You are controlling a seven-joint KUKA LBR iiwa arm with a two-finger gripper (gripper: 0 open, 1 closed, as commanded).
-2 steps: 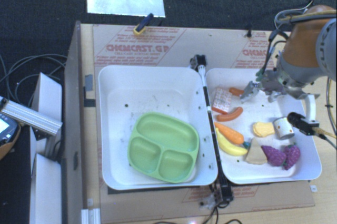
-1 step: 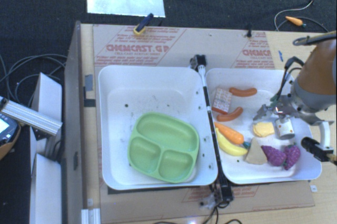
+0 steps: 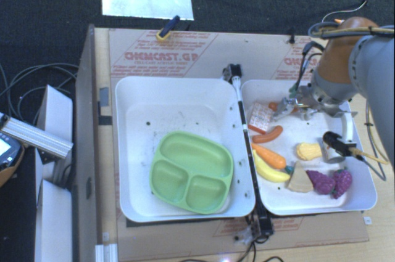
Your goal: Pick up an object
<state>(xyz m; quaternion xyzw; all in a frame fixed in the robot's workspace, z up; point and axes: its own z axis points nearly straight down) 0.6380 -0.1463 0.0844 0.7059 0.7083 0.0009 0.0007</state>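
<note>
Claw (image 3: 287,105) low over right bin (image 3: 365,192); whether wide or narrow, cannot tell. Pink wafer (image 3: 259,118) just beside claw, red sausage (image 3: 268,134) near, purple grapes (image 3: 330,182) well apart.

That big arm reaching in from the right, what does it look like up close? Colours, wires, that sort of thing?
The arm is a thick, rounded grey tube with a glossy orange band above the wrist. Thin black cables loop beside that band. At the tip sits a small claw of silvery metal.
</note>
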